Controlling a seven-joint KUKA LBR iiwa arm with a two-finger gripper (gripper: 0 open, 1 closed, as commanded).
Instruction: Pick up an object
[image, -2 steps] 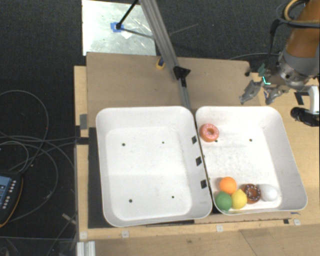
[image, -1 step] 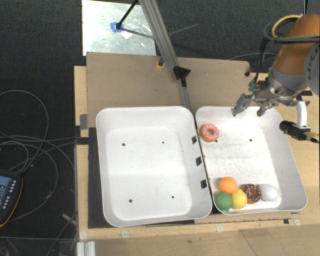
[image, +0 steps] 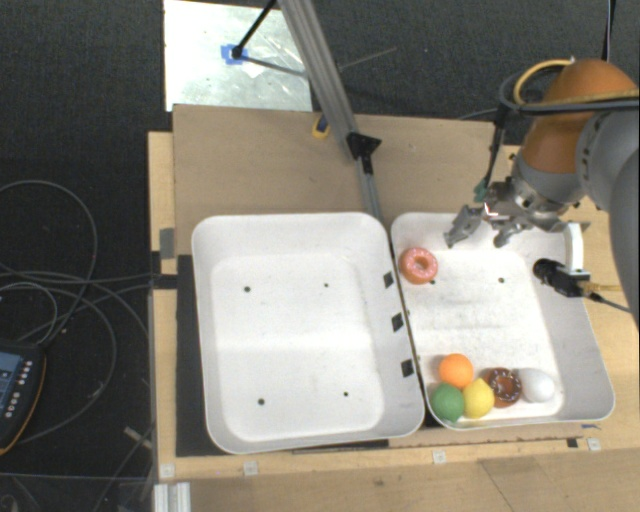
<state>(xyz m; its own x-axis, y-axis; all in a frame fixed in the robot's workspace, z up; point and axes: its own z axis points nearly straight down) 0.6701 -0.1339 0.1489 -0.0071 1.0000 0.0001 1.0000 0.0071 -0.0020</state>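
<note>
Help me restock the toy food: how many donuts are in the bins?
2. A pink donut lies by the right bin's left wall; a chocolate donut sits in the cluster at its near edge.

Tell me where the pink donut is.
The pink donut lies in the right bin, at its far left corner beside the divider, left of and below the gripper.

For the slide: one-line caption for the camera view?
Open gripper hovers over the right bin, near a pink donut; five more items cluster at its near edge.
</note>
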